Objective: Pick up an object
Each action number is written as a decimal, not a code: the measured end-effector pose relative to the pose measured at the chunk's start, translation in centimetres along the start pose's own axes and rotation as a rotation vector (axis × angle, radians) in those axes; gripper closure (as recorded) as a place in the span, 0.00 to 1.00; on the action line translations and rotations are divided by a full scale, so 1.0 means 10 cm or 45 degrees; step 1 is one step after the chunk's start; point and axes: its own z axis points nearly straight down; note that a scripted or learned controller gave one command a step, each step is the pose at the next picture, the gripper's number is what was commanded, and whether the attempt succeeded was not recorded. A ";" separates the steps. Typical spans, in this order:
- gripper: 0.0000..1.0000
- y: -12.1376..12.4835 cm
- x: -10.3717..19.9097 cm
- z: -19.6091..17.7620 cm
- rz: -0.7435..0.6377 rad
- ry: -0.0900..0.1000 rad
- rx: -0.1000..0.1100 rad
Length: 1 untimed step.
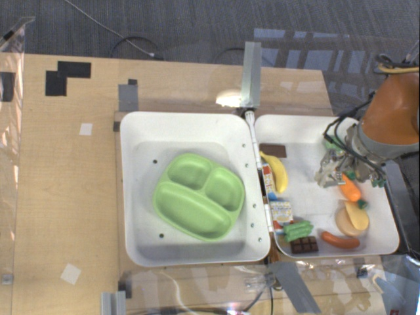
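Surface [72, 195]: pale wood, bearing two shallow white bins side by side, with black marks toward its far left corner.

Left bin [141, 133]: holds one green divided plate [199, 195], three compartments, lying flat near the middle and turned at a slight angle.

Right bin [302, 133]: holds several small food items.
- Banana [278, 172]: yellow, lying lengthwise near the bin's left wall.
- Brown rectangular piece [273, 151]: just beyond the banana's far end.
- Small printed carton [281, 210]: white with coloured print, by the left wall, nearer than the banana.
- Green item [298, 230]: just beside the carton, toward the near edge.
- Chocolate bar [304, 245]: dark, segmented, touching the green item's near side.
- Sausage [340, 241]: reddish, lying crosswise near the front edge, to the right of the chocolate bar.
- Round tan item [352, 218]: pale, rounded, just beyond the sausage, with a yellow piece overlapping its right side.
- Carrot [351, 190]: orange with a green end, lying between the tan item and the arm's wrist.

Arm [392, 113]: orange band and grey body, entering from the right above the right bin's far right part.

Claw [335, 174]: low over the right bin, just beside the carrot's upper end; whether it is released or clenched cannot be told, and no item is seen between its tips.
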 end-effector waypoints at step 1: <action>1.00 -0.30 0.01 -0.93 -0.459 0.020 -0.008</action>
